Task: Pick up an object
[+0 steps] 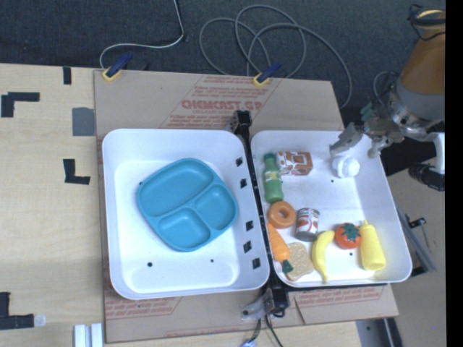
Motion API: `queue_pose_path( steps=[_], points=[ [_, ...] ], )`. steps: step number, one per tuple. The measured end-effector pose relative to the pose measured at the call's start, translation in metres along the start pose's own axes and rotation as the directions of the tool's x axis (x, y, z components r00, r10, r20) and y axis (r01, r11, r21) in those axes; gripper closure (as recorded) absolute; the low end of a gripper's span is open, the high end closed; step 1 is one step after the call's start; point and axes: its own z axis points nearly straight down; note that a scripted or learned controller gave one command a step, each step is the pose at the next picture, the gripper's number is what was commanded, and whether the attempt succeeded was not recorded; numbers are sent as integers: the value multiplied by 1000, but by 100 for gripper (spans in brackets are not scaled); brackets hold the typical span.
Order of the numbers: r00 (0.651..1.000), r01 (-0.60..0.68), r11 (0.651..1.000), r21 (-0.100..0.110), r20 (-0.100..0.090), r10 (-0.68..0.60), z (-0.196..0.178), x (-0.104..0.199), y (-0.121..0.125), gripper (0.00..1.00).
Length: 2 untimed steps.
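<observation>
My gripper (359,147) hangs over the far right corner of the right bin (394,215), its fingers spread open with nothing between them. Just in front of it, a small white rounded object (348,168) lies on the bin floor. Further in lie a brown and white snack box (295,163), a green bottle (273,179), a donut (281,214), a small can (307,223), a carrot (279,243), a cookie (298,260), a banana (321,254), a red tomato (347,235) and a yellow bottle (372,246).
The left bin (119,194) holds a blue divided plate (188,203). Both bins rest on a cardboard sheet (210,100). Cables (253,35) loop over the dark floor behind the bench. The arm's grey and orange wrist (423,71) stands beyond the right bin's far corner.
</observation>
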Motion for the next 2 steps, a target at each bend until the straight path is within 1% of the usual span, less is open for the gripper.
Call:
queue_pose_path(
  steps=[1, 2],
  points=[
    [1000, 0, 1000, 3, -2, 0, 102, 55, 34, 0],
    [1000, -2, 1000, -11, 5, 2, 114, 66, 45, 0]
  ],
)
